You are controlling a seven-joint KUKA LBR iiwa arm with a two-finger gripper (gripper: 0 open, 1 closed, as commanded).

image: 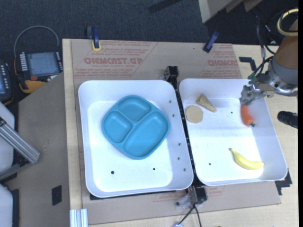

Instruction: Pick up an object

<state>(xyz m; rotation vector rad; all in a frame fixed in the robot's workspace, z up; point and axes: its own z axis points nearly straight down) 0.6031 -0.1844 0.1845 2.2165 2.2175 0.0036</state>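
In the right bin (pixel 222 171) lie a tan wedge (pixel 206 103), a round beige cookie (pixel 193 114), an orange carrot-like piece (pixel 247 116) and a yellow banana (pixel 246 161). My gripper (pixel 249 98) hangs at the bin's far right, directly above the upper end of the orange piece, close to it or touching. Nothing is visibly lifted between its fingers.
The left bin (pixel 94 174) holds a blue divided plate (pixel 136 126). A black clamp (pixel 171 73) sits between the bins at the back. The arm's orange band and grey wrist (pixel 286 65) reach in from the right edge. A pendant (pixel 40 63) lies off the bench at left.
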